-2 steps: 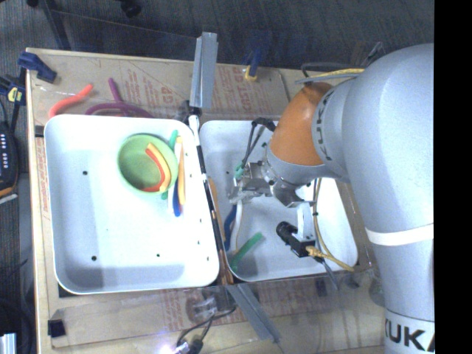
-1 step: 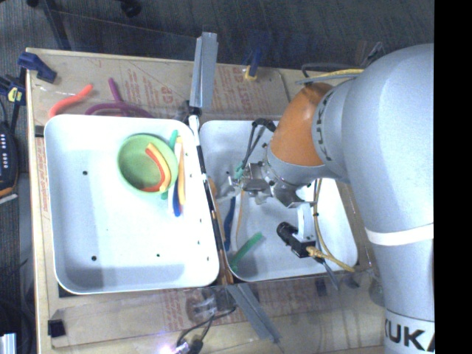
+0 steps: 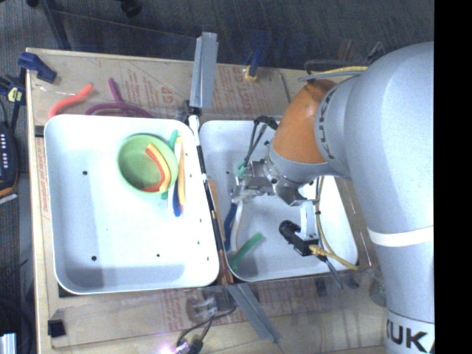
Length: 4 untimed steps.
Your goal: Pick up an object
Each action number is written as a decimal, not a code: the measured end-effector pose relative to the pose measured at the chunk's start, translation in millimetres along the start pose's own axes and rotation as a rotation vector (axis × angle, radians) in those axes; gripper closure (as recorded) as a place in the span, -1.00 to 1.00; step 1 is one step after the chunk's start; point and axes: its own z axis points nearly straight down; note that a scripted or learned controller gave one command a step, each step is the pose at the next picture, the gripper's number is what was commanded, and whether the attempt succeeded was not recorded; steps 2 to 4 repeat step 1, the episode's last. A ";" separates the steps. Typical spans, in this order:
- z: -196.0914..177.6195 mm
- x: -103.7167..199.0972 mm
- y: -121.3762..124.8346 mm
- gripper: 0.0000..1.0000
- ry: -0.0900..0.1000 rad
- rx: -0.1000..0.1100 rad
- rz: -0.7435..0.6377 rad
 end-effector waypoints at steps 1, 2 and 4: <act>-70.2 15.1 80.9 1.00 0.003 -0.004 -0.035; -70.2 15.1 80.9 1.00 0.003 -0.004 -0.035; -70.2 15.1 80.9 1.00 0.003 -0.004 -0.035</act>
